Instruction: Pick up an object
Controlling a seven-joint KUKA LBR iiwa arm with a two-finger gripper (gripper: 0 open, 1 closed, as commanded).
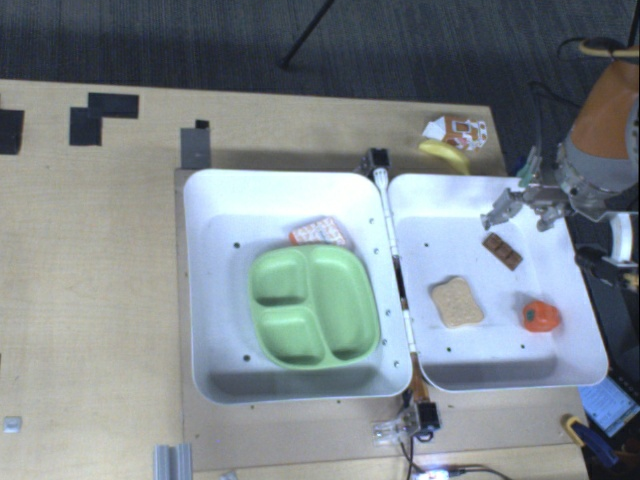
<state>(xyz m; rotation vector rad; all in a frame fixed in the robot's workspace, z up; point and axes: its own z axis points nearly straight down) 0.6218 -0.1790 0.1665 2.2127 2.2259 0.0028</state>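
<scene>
Item: my gripper, fingers spread and holding nothing, hangs at the frame's upper right, just above the brown block in the right bin, seemingly its nearest target.

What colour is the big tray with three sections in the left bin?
The divided tray is light green, seen clearly in the camera view.

Banana and packet on bench
</scene>
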